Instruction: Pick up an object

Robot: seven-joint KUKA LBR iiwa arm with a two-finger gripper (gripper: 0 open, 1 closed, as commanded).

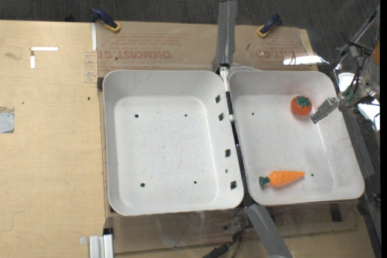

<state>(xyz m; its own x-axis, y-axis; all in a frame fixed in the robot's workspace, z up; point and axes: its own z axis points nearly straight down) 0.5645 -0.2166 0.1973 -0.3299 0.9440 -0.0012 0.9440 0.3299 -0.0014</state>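
A toy carrot (282, 178), orange with a green top, lies near the front of the right bin (338, 190), its green end pointing left. A small round red-orange toy fruit (301, 106) with a green stem sits toward the back right of the same bin. My gripper (322, 112) reaches in over the right bin's right rim, its grey tip just right of the round fruit and a little in front of it. Nothing is seen held in it.
The left bin (115, 148) stands beside the right one, joined by a clipped divider (228, 124). A grey post (227, 33) rises behind the bins. Cardboard with two clamps (107, 21) lies at the back. Cables hang at the right edge.
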